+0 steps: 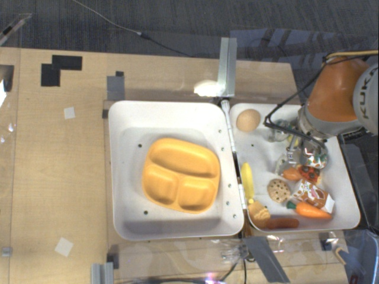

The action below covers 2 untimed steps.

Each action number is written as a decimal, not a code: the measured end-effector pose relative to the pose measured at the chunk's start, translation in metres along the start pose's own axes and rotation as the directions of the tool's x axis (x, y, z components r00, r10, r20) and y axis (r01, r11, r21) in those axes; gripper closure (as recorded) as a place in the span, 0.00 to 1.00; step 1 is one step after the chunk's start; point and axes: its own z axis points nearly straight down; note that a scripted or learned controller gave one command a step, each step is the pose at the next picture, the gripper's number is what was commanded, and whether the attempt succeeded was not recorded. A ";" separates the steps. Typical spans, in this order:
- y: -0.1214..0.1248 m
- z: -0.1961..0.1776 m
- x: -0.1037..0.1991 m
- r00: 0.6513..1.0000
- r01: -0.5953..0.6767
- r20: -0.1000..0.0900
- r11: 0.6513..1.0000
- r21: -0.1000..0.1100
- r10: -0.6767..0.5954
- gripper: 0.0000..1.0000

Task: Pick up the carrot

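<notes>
Camera view, looking down on bench (53, 176) with two white bins side by side.

Left bin (124, 158): holds yellow-orange divided tray (180, 174), three compartments, roughly centred, slightly rotated.

Right bin (343, 176): cluttered with toy food. Egg (248, 120) near top-left corner. Corn cob (247, 181) upright along left wall. Round speckled cookie (277, 190) just right of the corn. Brown sausage (279, 223) along the bottom edge, with a small tan piece (257, 209) just above its left end. Colourful printed carton (312, 194) in lower right area.

Carrot (312, 211): orange, green stub at left end, lying roughly horizontal near bottom-right corner of right bin, just below the carton and touching or nearly touching it. Right of the sausage. Flat on bin floor, not lifted.

Arm (340, 96) entering from right, orange band visible over upper right part of right bin. Gripper (302, 161) pointing down into middle of right bin, above the carton and well short of the carrot. Small orange-red item (292, 173) right under the fingertips; contact unclear. Finger state: cannot tell, tips lost in clutter and metallic glare. Nothing clearly seen between fingers.

Black cable (106, 19) running across dark floor at top.
</notes>
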 end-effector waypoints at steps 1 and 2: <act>0.007 0.001 0.062 1.000 -0.031 0.004 1.000 0.001 0.031 0.00; 0.003 -0.022 0.014 0.930 -0.367 0.001 0.930 0.000 0.367 0.00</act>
